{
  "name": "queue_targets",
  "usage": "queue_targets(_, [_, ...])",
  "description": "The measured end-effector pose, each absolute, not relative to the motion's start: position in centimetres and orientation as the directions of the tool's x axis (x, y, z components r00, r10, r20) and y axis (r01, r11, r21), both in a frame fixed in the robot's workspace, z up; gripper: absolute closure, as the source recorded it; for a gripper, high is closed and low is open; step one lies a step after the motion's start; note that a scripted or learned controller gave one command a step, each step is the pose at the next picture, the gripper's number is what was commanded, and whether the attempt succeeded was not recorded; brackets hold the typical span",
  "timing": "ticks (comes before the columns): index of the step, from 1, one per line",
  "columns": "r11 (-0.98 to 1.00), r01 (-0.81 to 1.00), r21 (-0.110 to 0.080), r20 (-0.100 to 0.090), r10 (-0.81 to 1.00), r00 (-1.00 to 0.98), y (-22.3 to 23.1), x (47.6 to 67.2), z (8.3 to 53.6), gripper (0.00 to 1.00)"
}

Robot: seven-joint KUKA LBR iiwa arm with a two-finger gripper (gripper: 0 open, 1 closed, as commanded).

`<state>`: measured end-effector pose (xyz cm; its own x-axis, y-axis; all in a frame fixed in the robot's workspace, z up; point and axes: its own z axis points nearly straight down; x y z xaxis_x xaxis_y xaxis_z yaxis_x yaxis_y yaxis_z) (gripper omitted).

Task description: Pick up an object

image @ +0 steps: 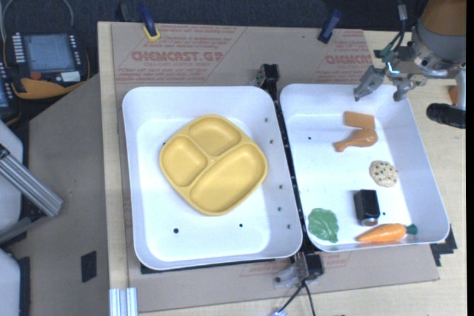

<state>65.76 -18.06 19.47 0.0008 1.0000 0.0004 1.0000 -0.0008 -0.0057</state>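
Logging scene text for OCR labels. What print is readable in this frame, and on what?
"CHEMCAST GP": red print on the brown board under the bins, upper left; the finer line above it is too blurred to read.
The same red print repeats at the board's upper right, partly hidden, not fully readable.
Handheld pendant at left: screen content too small to read.

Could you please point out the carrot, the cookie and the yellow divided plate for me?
carrot (382, 234): camera view, middle of its orange body.
cookie (383, 173): camera view, centre of its speckled top.
yellow divided plate (222, 183): camera view, floor of its largest compartment.
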Motion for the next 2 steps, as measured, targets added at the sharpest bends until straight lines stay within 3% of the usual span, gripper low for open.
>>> queue_targets(2, [-0.001,1.000,-0.005,0.001,1.000,0.001,-18.7,65.7,10.6,0.00])
